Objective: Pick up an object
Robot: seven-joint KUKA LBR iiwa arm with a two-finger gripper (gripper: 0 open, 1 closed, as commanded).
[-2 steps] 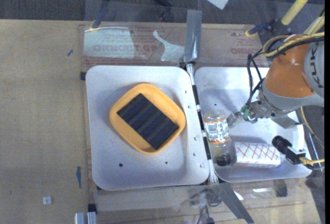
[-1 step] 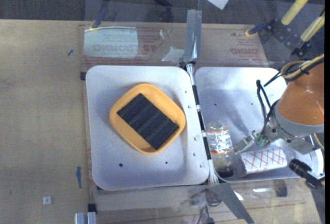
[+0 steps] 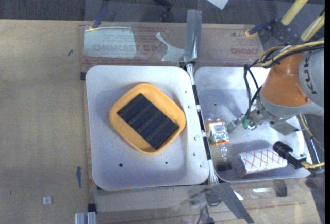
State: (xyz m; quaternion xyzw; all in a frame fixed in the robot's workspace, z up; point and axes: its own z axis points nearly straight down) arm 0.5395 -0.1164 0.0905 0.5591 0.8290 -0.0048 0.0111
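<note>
The left bin [image 3: 103,166] has open floor all around the yellow dish [image 3: 147,117], which sits at its middle with its dark insert slanting far-left to near-right. In the right bin [image 3: 227,86], a small bottle [image 3: 218,138] lies along the left wall, long axis near-to-far. A white checked block [image 3: 262,160] lies near the front rim. The jaws [image 3: 248,122] hang right of the bottle; whether they are parted cannot be told.
</note>
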